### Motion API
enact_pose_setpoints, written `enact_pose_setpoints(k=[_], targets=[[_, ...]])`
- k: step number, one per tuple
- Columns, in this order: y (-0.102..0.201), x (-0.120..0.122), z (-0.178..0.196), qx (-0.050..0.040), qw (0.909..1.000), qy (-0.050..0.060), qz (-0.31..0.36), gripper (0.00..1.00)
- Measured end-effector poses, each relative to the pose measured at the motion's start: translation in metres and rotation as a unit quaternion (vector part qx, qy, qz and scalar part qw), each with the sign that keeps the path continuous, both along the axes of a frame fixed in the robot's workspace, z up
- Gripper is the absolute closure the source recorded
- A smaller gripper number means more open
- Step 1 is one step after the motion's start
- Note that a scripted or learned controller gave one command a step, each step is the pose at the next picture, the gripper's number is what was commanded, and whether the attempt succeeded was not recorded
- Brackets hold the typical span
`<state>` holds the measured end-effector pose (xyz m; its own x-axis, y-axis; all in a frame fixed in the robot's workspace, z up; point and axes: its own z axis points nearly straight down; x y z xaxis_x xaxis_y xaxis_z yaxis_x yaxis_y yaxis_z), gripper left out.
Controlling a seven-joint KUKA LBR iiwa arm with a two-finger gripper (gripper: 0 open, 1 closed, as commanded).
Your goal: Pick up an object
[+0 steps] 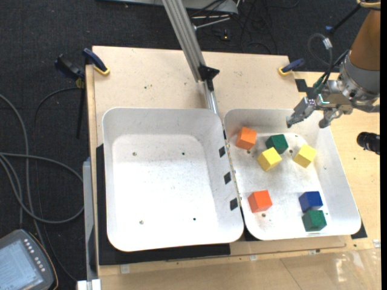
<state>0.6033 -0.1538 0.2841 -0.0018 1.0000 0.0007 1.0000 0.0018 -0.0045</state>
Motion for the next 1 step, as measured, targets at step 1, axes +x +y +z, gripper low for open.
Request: enact_pose_setpoints(k=[1], targets=[[0.0000, 0.0007, 0.0026, -0.0006, 1.0000, -0.002, 0.000, 0.00]])
